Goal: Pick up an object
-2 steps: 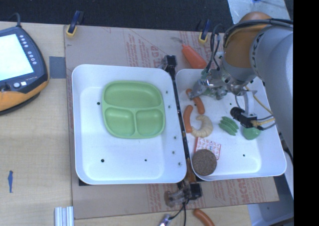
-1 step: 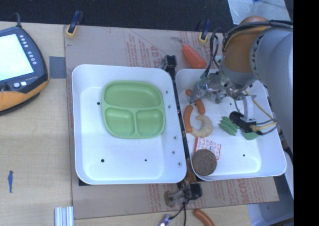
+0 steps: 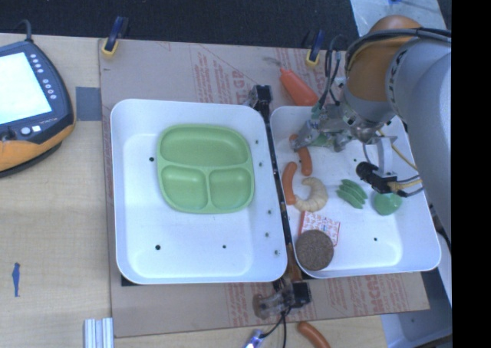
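My gripper (image 3: 321, 136) hangs low over the back left part of the right bin (image 3: 414, 251), under the orange wrist band. Just in front of it lies a short orange sausage (image 3: 306, 159). A second, curved sausage (image 3: 289, 182) rests by the bin's left wall. Beside that one sits a beige croissant-shaped piece (image 3: 312, 195). Further right are a green pea pod (image 3: 353, 193) and a green round piece (image 3: 387, 203). A red-and-white packet (image 3: 319, 225) and a brown disc (image 3: 314, 250) lie at the front left. Nothing shows held in the gripper.
The left bin (image 3: 134, 254) holds a green divided plate (image 3: 205, 168). An orange carrot (image 3: 298, 87) lies on the bench behind the right bin. A handheld pendant (image 3: 31, 101) sits far left. Another orange piece (image 3: 314, 333) lies at the bench's front edge.
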Controlling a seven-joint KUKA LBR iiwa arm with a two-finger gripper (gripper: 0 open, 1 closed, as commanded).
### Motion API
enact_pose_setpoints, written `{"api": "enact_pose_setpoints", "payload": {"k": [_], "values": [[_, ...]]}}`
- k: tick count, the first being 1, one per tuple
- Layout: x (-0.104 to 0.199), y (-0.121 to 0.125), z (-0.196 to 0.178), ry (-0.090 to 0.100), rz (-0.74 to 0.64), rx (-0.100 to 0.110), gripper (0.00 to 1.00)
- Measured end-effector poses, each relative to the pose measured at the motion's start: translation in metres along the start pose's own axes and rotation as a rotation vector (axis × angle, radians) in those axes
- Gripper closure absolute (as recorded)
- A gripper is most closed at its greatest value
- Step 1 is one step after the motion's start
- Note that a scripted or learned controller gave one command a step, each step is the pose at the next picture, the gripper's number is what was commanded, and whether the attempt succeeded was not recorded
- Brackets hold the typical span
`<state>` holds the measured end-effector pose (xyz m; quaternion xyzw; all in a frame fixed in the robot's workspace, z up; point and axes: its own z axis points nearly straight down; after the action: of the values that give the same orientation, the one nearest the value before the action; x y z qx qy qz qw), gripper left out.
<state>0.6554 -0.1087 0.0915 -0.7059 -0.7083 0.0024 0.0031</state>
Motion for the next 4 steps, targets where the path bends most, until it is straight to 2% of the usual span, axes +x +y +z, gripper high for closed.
{"api": "enact_pose_setpoints", "payload": {"k": [1,2,3,4], "values": [[0.009,0.0,-0.001,0.001,0.0,0.0,0.0],[-0.014,0.001,-0.001,-0.001,0.002,-0.005,0.0],[0.01,0.001,-0.001,0.0,-0.001,-0.002,0.0],[0.011,0.001,-0.001,0.0,-0.001,-0.002,0.0]]}}
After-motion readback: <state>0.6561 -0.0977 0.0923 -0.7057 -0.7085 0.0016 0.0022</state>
